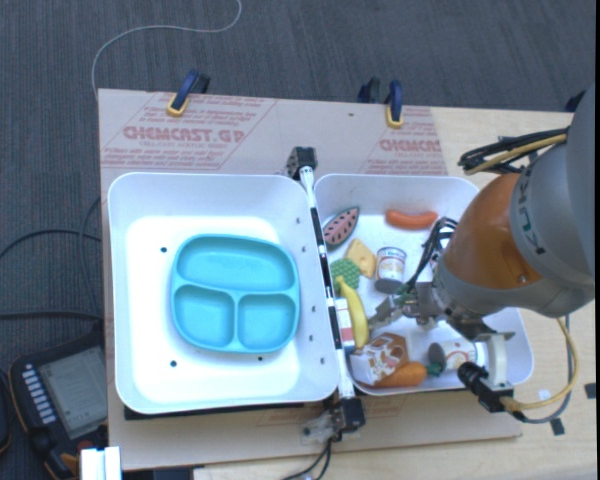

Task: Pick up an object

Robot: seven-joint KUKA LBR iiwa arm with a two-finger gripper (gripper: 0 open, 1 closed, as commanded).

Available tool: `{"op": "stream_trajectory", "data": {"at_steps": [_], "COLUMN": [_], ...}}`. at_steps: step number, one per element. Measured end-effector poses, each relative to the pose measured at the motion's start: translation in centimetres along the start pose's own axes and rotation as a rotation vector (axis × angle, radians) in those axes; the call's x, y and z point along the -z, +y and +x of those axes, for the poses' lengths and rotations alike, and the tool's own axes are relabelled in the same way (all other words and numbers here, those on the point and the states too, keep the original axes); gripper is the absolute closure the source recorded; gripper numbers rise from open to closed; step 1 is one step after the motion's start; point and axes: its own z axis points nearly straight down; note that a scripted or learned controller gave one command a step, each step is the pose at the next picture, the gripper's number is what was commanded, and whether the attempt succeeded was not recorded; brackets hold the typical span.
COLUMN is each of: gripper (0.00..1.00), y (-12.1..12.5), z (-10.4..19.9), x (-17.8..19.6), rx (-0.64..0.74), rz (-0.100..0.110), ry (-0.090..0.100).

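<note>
My gripper hangs low over the middle of the right bin, beside the yellow banana. Its fingers look spread, with nothing between them. Around it lie a small can, a yellow cheese wedge, a red sausage, a brown and pink slice and a green piece. Nearer the front edge are a brown snack bag, an orange carrot and a small grey piece. The arm hides the bin's right part.
The left bin holds a blue three-compartment plate. A metal divider runs between the bins. Blue and yellow clamps grip the board's far edge. Cables trail from the arm at the front right.
</note>
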Motion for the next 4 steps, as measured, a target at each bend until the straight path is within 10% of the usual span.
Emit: {"op": "stream_trajectory", "data": {"at_steps": [1,2,3,4], "gripper": [1.0,0.0,0.0,1.0], "y": [0.0,0.1,0.1,0.2], "z": [0.6,0.0,0.0,0.4], "x": [0.8,0.9,-0.1,0.6], "rx": [0.007,0.0,-0.002,0.003], "rz": [0.007,0.0,-0.003,-0.001], "ry": [0.013,0.0,-0.002,0.006]}}
